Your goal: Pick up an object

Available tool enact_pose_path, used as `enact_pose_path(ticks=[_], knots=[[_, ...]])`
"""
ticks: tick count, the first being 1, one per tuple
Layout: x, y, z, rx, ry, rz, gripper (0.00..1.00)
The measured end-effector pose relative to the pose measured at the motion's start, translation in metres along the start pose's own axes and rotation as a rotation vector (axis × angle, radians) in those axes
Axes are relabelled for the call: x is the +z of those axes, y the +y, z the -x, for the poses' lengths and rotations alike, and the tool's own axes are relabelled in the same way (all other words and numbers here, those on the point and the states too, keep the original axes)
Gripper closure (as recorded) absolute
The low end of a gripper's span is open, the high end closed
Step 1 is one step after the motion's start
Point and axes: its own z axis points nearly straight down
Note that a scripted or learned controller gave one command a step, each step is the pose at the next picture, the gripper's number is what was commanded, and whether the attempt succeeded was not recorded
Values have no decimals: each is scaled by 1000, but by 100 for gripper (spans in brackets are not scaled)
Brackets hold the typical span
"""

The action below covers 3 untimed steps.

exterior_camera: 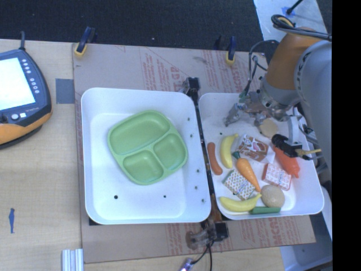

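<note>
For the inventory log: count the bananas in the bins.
2, both in the right bin: one banana upright beside the sausage, another lying along the near edge. The arm may hide more.

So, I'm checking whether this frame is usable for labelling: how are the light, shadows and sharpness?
Camera view: bright, even light; the white bins glare nearly to blank, the green plate casts only a soft shadow. The toy food reads clearly, though the gripper is small and slightly soft against the arm's shadowed underside.
</note>
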Motion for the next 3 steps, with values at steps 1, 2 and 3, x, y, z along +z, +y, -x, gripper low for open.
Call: enact_pose_path(ticks=[1, 2, 3], knots=[[1, -48, -30, 0, -1, -3, 0], [-10, -48, -29, -2, -2, -5, 100], [-10, -48, -29, -2, -2, -6, 0]])
